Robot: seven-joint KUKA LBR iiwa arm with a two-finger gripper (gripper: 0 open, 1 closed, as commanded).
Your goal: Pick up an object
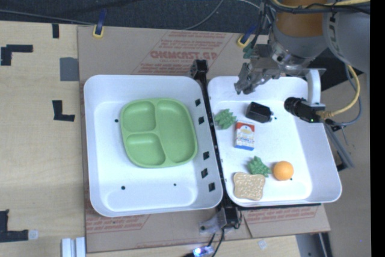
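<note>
The pincer [245, 86] hangs over the far corner of the right bin [319, 156], tips close together and nothing between them, though I can't tell whether they're fully closed. Nothing is picked yet; this looks like the approach. Nearest to it, just toward me, lies a small black block [258, 111], with a green leafy toy [225, 119] and a red-and-white carton [244, 135] beyond. Next it must choose one, spread, and drop squarely over it.
</note>
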